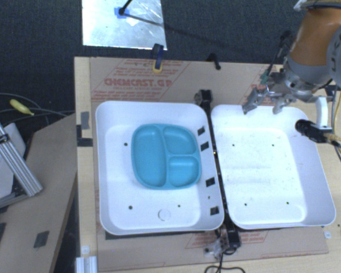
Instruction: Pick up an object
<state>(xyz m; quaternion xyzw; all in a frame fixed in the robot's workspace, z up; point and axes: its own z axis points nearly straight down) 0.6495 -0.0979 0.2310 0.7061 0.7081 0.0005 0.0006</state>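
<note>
Camera view is showing the end effector [267, 103] hovering with fingers spread and nothing between them at twelve o'clock over the right bin [307, 175]. The tray [165, 156] is lying centred in the left bin [111, 152]; a good grasp likely means pinching its rim.

You can read red block lettering, "CHEMCAST GP", on the brown cardboard sheet [142, 78] under the bins, at the far left. More red print shows near the front edge, too small to read.
</note>
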